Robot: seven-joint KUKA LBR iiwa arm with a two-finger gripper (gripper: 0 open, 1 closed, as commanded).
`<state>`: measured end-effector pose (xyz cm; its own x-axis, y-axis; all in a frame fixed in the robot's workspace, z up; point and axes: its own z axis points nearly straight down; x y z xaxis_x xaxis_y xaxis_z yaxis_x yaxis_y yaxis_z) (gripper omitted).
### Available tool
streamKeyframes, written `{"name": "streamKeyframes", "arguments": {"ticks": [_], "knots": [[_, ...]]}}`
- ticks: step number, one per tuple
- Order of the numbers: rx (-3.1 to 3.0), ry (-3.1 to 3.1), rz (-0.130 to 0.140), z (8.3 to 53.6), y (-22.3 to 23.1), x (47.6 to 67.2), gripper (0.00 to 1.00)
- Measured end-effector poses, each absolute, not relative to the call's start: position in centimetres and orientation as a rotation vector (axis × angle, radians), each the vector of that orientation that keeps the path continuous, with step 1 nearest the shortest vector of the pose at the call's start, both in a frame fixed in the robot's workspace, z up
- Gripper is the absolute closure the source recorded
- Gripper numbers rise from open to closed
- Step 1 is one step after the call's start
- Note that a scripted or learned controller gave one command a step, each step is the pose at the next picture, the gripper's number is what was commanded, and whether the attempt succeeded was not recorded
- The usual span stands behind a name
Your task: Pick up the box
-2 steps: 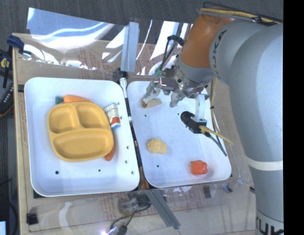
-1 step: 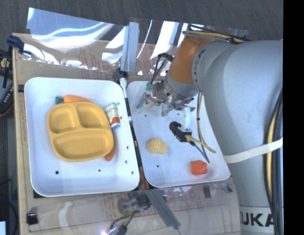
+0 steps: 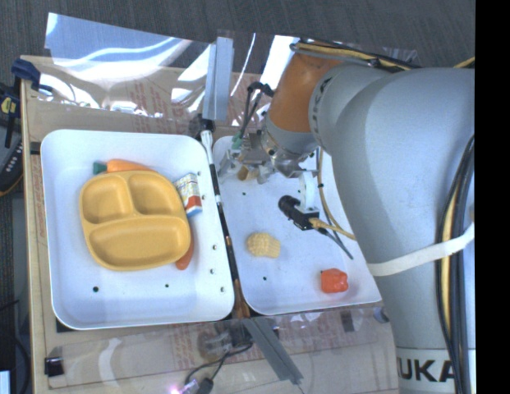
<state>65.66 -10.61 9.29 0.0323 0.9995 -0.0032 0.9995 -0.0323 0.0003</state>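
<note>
The box (image 3: 189,194) is small and white with red and blue print. It lies in the left bin (image 3: 66,294), against the right rim of a yellow divided plate (image 3: 135,220). My gripper (image 3: 253,167) hangs low over the far left corner of the right bin (image 3: 275,302), to the right of the box and across the wall between the bins. The grey arm and its orange band (image 3: 294,97) cover the right bin's far side. I see nothing held at the gripper.
An orange carrot-like piece (image 3: 127,167) lies behind the plate, and a red-orange piece (image 3: 185,261) pokes out under the plate's near right corner. In the right bin lie a pale yellow lump (image 3: 264,245) and a red-orange lump (image 3: 334,281). A black cable clip (image 3: 294,212) hangs off the arm.
</note>
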Motion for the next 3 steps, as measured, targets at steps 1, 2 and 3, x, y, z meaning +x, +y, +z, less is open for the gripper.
{"name": "streamKeyframes", "arguments": {"ticks": [1, 2, 3], "knots": [[2.348, 2.09, -0.005, 9.2, -19.5, 60.3, 0.0], [2.416, 2.008, -0.006, 9.2, -10.5, 58.6, 0.0], [2.461, 1.957, -0.001, 9.1, -16.5, 65.7, 0.0]]}}
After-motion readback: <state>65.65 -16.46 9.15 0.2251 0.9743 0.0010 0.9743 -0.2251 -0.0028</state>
